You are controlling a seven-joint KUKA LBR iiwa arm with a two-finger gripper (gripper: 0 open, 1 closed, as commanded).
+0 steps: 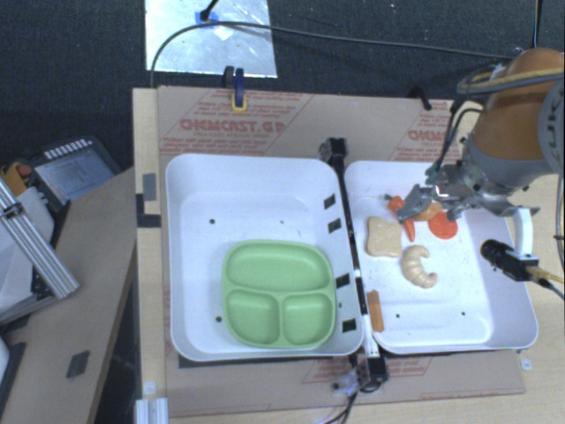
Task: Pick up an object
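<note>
One green tray (279, 291), one croissant (419, 266), one toast slice (383, 236), gripper (430, 197)

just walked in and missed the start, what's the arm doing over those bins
The KUKA arm reaches in from the right, and its gripper is down in the right bin among toy foods: a carrot, a tomato slice, a slice of bread and a croissant. Whether it has hold of anything can't be told. The left bin holds a green divided plate.

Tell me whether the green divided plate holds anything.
Empty. The green divided plate in the left bin shows bare green in all three compartments.
</note>
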